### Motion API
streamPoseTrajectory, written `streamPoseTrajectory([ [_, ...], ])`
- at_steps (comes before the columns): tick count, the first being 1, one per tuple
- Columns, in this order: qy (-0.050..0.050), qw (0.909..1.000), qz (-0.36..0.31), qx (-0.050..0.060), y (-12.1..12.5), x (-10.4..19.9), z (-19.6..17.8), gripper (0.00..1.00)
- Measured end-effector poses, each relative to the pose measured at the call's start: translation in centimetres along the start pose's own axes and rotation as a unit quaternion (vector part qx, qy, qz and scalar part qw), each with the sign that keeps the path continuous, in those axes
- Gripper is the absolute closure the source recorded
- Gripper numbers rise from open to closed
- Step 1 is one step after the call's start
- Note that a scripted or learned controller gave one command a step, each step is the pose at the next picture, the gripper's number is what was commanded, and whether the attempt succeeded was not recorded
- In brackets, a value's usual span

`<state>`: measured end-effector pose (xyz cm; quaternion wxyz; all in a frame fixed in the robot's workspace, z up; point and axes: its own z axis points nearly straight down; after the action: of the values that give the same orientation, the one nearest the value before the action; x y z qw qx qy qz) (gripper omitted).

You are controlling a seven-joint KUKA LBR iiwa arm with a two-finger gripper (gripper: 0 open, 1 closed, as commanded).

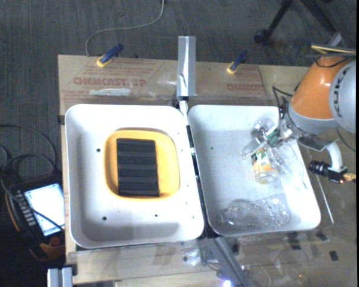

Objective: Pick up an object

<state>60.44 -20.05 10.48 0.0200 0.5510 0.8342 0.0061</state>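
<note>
My gripper (268,136) hangs over the upper right part of the right bin (221,160), at the end of the grey arm with the orange band (314,97). Just below it lies a small clear plastic bottle (264,170) with a label, partly overlapped by the gripper's tip. Whether the gripper touches the bottle is not visible. A crumpled clear plastic piece (256,212) rests near the right bin's front edge. In the left bin (84,178) sits a yellow tray-like object (170,160) with a black ridged block (137,166) in its middle.
A metal post (186,64) stands behind the wall between the two bins. Two blue-and-yellow clamps (109,54) (237,60) hold the brown board at the back. A tablet (45,205) and cables lie on the floor to the left.
</note>
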Motion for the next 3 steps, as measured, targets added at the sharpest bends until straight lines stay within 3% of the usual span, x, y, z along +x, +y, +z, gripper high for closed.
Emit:
streamPoseTrajectory([
  [1,0.0,1.0,0.0,0.0,0.0,0.0,0.0,0.0],
  [2,0.001,1.0,-0.001,-0.001,0.2,0.1,-0.9,1.0],
  [3,0.013,0.9998,0.0,0.016,4.8,3.2,-9.2,1.0],
])
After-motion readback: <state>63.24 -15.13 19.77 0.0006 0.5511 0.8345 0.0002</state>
